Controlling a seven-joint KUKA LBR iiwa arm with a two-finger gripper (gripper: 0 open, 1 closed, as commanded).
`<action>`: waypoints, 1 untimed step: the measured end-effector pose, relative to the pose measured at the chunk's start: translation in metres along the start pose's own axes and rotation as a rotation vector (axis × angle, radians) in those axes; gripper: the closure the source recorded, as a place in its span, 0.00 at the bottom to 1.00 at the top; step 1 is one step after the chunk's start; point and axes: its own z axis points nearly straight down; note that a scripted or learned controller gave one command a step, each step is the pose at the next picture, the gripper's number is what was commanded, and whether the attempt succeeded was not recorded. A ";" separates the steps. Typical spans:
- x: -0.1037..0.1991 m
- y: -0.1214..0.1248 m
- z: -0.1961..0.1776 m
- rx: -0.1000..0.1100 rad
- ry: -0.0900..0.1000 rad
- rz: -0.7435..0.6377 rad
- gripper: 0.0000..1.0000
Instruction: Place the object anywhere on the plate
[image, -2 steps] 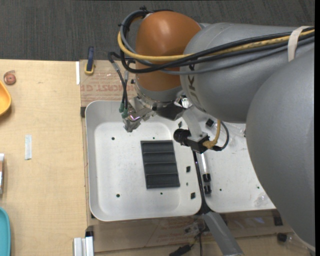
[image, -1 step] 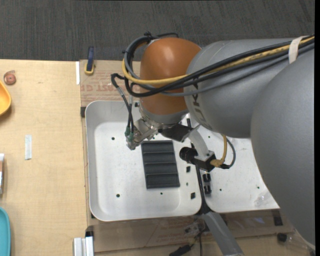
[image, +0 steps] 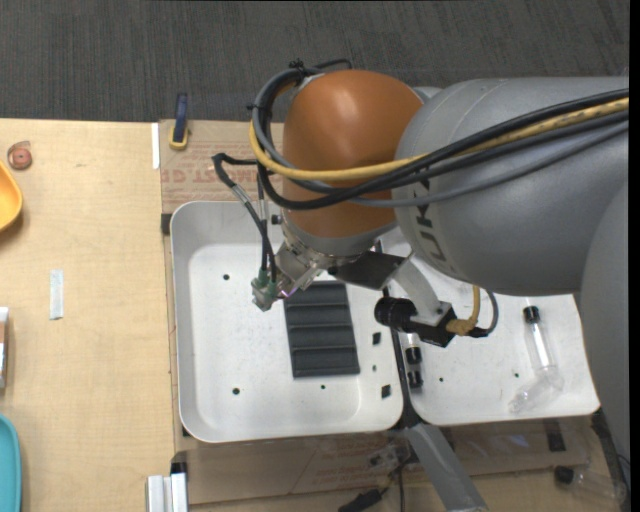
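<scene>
Two white bins (image: 192, 330) abreast on table (image: 95, 230). Orange wrist (image: 345, 150) hung over left bin, presumably to reach down for a pick. Black ribbed slab (image: 322, 330), judged the task's object, flat at wrist's six o'clock, just beside. Jaws masked beneath wrist: gape and contents impossible to tell.

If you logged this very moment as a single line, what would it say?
arm: over the left bin | gripper: dark ribbed piece visible, finger state unclear | right bin: clear plastic tube | object held: not seen
</scene>
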 end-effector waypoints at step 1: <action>0.000 0.000 0.000 0.000 0.000 0.000 0.00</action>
